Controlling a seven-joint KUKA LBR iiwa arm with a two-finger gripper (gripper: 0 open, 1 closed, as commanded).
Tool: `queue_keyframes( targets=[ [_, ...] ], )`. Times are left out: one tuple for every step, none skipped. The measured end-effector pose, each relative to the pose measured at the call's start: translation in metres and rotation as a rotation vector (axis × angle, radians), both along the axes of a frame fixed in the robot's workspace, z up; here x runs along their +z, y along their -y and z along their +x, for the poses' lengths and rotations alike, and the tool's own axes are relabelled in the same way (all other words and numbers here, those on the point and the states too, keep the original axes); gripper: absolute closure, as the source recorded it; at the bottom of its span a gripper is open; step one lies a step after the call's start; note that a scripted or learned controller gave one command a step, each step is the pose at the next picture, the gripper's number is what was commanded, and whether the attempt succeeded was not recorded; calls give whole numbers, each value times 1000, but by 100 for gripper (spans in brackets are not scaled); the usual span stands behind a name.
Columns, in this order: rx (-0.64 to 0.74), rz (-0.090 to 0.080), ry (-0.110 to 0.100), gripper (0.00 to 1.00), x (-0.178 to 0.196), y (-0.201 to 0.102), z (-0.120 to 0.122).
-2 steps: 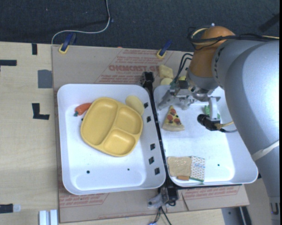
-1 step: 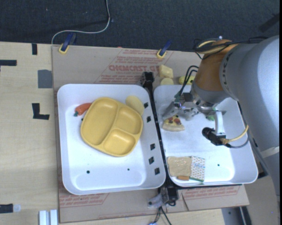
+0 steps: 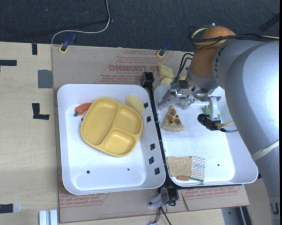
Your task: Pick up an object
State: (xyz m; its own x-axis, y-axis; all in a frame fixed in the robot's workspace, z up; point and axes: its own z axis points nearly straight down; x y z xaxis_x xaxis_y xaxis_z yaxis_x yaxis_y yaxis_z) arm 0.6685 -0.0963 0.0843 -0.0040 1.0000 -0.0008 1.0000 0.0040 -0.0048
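- Arm [image 3: 251, 93] fills the 3 o'clock side, grey, with the orange band [image 3: 209, 50] up at 1 o'clock, reaching down over the right bin.
- Worktop [image 3: 19, 139] carries brown cardboard, and the two white bins sit on it side by side.
- Left bin [image 3: 73, 172] holds the yellow tray; right bin [image 3: 225, 158] holds the small items.
- Tray [image 3: 112, 126], three compartments, lies tilted in the left bin's upper half.
- Hand [image 3: 178, 95] hangs at the right bin's 11 o'clock corner; whether it is spread or pressed together, I cannot tell from here.
- Sandwich [image 3: 179, 167] lies flat at the right bin's 7 o'clock edge, a packet [image 3: 197, 168] touching its 3 o'clock side.
- Pizza [image 3: 173, 119], a toy slice, lies just below the hand, at its 6 o'clock, on the bin floor.
- Banana [image 3: 134, 104] sits at the tray's 1 o'clock rim.
- Cheese [image 3: 165, 71] rests beyond the bin, at the hand's 11 o'clock.
- Carrot [image 3: 83, 108] peeks out at the tray's 10 o'clock.
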Motion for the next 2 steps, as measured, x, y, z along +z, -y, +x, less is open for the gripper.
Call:
queue_keyframes(
  targets=[
    [-3, -1, 4, 0, 1, 8, -43],
    [-2, 0, 5, 0, 0, 2, -34]
  ],
)
